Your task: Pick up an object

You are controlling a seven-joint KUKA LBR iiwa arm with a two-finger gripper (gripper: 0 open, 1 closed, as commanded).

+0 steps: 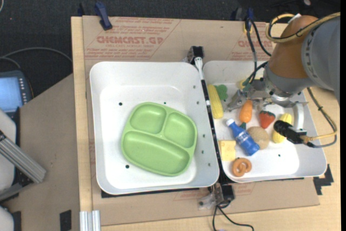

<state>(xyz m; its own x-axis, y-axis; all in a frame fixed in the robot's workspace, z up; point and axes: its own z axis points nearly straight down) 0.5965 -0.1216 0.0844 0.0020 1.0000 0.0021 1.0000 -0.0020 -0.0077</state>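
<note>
Down at the tabletop's near edge sits a pretzel (241, 166). Jaws (258, 105) are hung over the carrot (246, 112), mid right bin (311, 162); apart or together can't be told. Carrot's judged light, stiff, slippery, best pinched across its middle.

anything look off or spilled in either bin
Nothing spilled or damaged. The green divided plate lies slightly askew in the left bin. The toy foods, blue bottle included, lie jumbled in the right bin beneath the arm.
</note>
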